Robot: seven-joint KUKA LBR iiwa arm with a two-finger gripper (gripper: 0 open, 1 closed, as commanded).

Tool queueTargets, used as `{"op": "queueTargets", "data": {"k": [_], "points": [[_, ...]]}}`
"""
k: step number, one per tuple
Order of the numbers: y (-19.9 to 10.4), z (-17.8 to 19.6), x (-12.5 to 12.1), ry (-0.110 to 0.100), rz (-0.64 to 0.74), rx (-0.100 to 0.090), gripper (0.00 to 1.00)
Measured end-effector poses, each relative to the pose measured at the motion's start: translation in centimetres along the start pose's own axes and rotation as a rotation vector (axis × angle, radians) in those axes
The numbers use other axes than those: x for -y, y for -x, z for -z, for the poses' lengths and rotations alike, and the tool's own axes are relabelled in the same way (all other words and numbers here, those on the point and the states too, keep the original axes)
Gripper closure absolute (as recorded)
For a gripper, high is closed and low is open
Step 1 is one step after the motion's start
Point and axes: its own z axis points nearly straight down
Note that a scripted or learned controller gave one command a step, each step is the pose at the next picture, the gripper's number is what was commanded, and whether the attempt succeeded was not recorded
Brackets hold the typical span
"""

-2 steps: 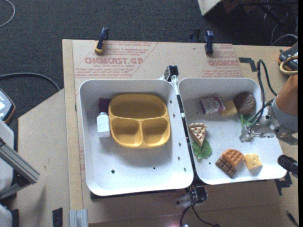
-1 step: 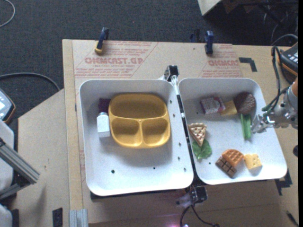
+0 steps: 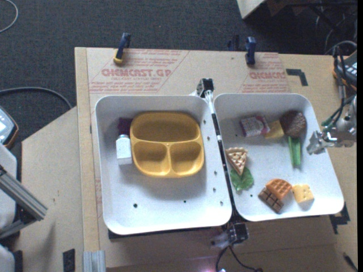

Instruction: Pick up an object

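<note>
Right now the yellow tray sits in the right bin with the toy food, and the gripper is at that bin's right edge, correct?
Not quite. The camera view shows the yellow tray in the left bin, not the right one. The toy food lies in the right bin, and the gripper is at its right edge.

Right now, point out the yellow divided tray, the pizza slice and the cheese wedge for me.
yellow divided tray (image 3: 148,130): camera view, on the floor of its long upper compartment.
pizza slice (image 3: 237,160): camera view, on the middle of its topping.
cheese wedge (image 3: 303,194): camera view, on its top face.

Dark carpet floor (image 3: 57,27); brown bench board (image 3: 181,67); cables (image 3: 34,92).
</note>
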Motion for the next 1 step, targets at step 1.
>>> {"op": "queueTargets", "data": {"k": [1], "points": [[-5.34,-0.88,-2.41,-0.003,0.005,-0.004,1.0]]}}
